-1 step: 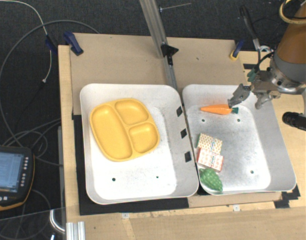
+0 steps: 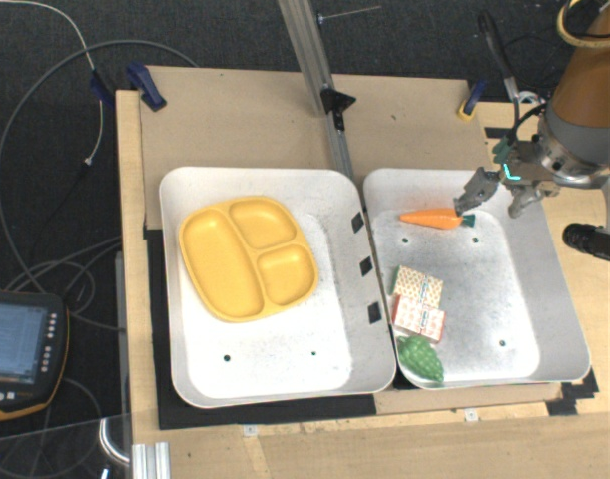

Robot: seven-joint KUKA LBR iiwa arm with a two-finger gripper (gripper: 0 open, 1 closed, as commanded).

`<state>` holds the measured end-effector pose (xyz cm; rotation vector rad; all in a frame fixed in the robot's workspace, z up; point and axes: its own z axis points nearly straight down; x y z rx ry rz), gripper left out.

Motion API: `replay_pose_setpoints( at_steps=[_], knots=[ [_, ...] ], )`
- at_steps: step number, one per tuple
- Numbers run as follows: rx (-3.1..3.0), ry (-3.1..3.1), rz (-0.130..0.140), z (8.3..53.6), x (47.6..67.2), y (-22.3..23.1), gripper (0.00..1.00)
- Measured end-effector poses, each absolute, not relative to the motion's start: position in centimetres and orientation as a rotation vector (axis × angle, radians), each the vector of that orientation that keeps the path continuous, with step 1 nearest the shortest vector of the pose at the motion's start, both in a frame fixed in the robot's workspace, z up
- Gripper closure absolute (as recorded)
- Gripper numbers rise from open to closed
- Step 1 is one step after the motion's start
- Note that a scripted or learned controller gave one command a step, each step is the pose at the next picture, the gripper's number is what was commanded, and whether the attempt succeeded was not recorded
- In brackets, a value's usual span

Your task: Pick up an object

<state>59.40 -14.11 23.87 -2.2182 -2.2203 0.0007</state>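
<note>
Carrot [image 2: 430, 220]: an orange toy piece lying flat in the right bin [image 2: 524, 297], toward that bin's 12 o'clock wall, long axis running from 9 to 3 o'clock. Its green end points to 3 o'clock and meets the tip of one grey finger [image 2: 474, 192].

Gripper [image 2: 499, 196]: positioned at the carrot's 2 o'clock, over the far right part of the right bin. The two fingers stand spread apart, with nothing between them. The orange band of the arm sits above it at the frame's 2 o'clock edge.

Other contents of the right bin: a patterned box [image 2: 418, 303] near the 7 o'clock area, with a green leafy item [image 2: 421, 358] touching its 6 o'clock side.

Left bin [image 2: 314, 357]: holds a yellow divided plate [image 2: 247, 256] with three compartments, resting toward the 10 o'clock portion.
</note>
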Motion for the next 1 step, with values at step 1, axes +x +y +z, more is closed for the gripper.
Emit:
replay_pose_setpoints(
  at_steps=[1],
  knots=[
    [-2.217,-2.218,0.005,18.30,60.30,-14.21,0.00]
  ],
)
